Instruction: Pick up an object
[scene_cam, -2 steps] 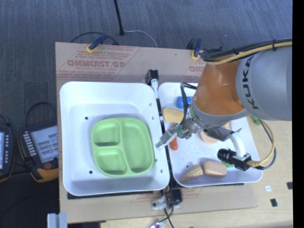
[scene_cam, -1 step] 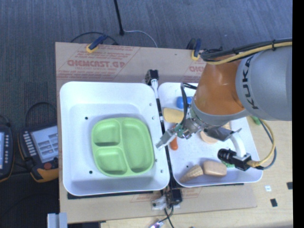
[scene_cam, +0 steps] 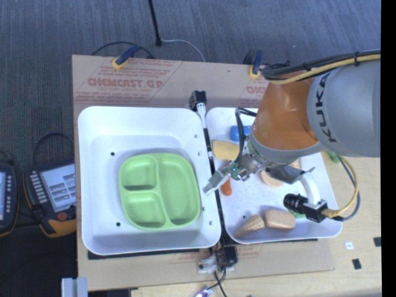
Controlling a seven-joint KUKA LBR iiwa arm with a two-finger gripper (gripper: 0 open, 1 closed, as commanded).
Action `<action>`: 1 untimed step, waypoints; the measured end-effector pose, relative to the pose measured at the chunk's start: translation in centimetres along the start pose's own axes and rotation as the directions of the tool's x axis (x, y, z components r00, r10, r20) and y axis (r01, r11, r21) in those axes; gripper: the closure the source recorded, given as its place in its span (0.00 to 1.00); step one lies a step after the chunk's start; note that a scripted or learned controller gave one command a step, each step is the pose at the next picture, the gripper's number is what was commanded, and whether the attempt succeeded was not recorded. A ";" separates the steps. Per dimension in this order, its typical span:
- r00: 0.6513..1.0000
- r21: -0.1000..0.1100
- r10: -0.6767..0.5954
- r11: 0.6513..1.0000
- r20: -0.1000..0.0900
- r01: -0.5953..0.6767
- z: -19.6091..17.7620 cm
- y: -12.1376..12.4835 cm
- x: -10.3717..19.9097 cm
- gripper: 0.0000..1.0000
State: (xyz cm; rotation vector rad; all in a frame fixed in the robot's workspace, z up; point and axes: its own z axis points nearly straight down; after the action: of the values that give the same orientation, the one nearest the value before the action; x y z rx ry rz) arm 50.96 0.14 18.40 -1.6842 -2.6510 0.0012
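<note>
The arm reaches over the right bin. Its gripper hangs low at that bin's left wall, close to the divider between the two bins. A small orange-red piece lies just right of the gripper tip, touching it or nearly so. Further back along the same wall lie a yellow item and a blue item, the blue one partly hidden by the wrist. A peach round piece shows under the arm. Two tan bread-like pieces lie near the front wall.
The left bin holds a green divided plate at its middle. A black clamp sits at the back end of the divider. Something green peeks out by the right bin's right wall. Cardboard surrounds both bins.
</note>
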 end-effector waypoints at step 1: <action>1.000 0.000 0.000 1.000 0.000 0.000 0.0 0.0 0.0 0.00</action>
State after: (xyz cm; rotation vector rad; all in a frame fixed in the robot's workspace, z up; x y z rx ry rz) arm 50.96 0.14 18.40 -1.6841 -2.6510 0.0012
